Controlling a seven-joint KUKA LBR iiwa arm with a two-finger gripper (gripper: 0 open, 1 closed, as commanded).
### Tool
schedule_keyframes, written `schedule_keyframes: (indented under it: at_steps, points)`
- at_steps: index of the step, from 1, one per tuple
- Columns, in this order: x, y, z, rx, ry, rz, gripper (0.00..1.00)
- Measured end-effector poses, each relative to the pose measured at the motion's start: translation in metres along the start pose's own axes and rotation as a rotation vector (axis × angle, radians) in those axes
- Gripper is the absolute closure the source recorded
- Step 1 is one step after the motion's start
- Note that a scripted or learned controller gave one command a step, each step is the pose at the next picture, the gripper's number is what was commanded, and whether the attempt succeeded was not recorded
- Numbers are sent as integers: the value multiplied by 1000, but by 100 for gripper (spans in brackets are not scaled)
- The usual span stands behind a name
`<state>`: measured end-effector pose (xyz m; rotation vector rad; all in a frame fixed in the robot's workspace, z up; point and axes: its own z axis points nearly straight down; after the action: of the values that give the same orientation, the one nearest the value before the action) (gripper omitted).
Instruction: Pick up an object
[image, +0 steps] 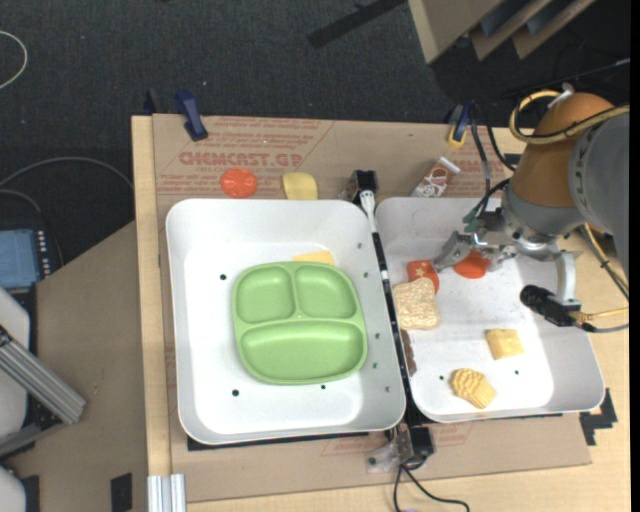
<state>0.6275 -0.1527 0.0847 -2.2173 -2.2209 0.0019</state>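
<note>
Since your claw (462, 252) hangs over the red toy tomato (470, 266), I cannot tell its state. That tomato looks light, hard, slippery; pinch its middle.

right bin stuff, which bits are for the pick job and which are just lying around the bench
For the job:
tool
red piece
orange-red piece
bread slice
yellow cube
ridged yellow piece

Lying about:
green divided plate in the left bin
orange disc
yellow block
small packet
</note>
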Motion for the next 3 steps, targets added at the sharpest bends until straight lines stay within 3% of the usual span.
schedule_keyframes:
  at_steps: [1, 2, 3]
  points:
    - [-1, 1, -11, -3, -1, 1, 100]
    - [66, -50, -103, -1, 2, -2, 100]
    - [63, -48, -100, -1, 0, 1, 0]
